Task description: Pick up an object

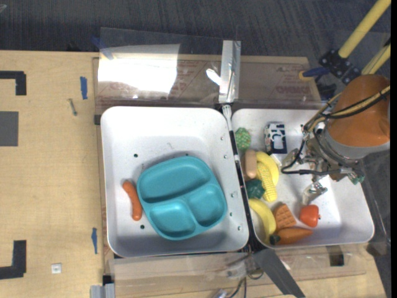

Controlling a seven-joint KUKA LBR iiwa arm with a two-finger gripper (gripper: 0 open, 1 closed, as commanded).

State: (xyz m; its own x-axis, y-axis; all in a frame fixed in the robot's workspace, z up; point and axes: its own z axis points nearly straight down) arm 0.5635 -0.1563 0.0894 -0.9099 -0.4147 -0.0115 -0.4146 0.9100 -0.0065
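Arm enters from the right, orange band above the wrist, and hangs over the right bin (353, 225). Gripper (315, 190) points down into that bin, its tip just above a small red tomato-like piece (309, 215); whether they touch is unclear. State of the fingers: cannot tell, the tip is too small and cluttered by cables. Nothing is visibly held. Right bin contents, mostly crowded along its left wall: a green leafy piece (242, 138) at the far end, a tan sausage-shaped piece (250, 164) just beside it, a yellow corn cob (268, 170), a banana (262, 216) nearer the front, and orange carrot-like pieces (286, 225) touching the banana at the front wall. A small black-and-white box (275, 136) lies apart near the far wall. Left bin (124, 129) holds a teal divided plate (180, 196) near its middle, with an orange-red sausage-shaped piece (133, 200) just beside the plate's left edge. Both bins rest on the wooden surface (43, 166).
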